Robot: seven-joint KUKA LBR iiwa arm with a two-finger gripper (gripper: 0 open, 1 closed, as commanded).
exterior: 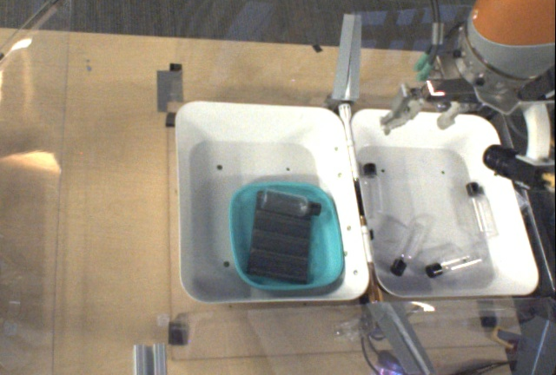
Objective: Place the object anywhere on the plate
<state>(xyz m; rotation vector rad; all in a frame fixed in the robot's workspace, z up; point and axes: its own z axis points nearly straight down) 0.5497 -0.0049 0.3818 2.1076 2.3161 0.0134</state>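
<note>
In the left bin (195,191), seen from the fixed overhead camera, a teal plate (328,236) sits toward the near side, and a dark ribbed block (280,245) lies flat on it with a dark cylindrical vial (288,204) resting across its far end. Both of these sit within the plate's rim. In the right bin (512,273) several clear vials with black caps lie scattered: one near the left wall (372,178), one by the right wall (479,207), and three grouped toward the near edge (434,260). The gripper (423,107) hangs over the far rim of the right bin, its two pale fingers (395,115) spread apart with nothing visible between them, so it reads as open and unloaded. Which item counts as the task's object cannot be settled from this view; if it is the block or the dark vial, it already lies on the plate. If a clear vial is intended, several risks apply. The vials are transparent and slender, so a programmed grasp may close beside one, not around it. They are round and may roll away at first contact. The near group lies close together, so the fingers may strike a neighbour. The plate is already largely covered, and a vial released onto the ribbed block may roll off the rim.
</note>
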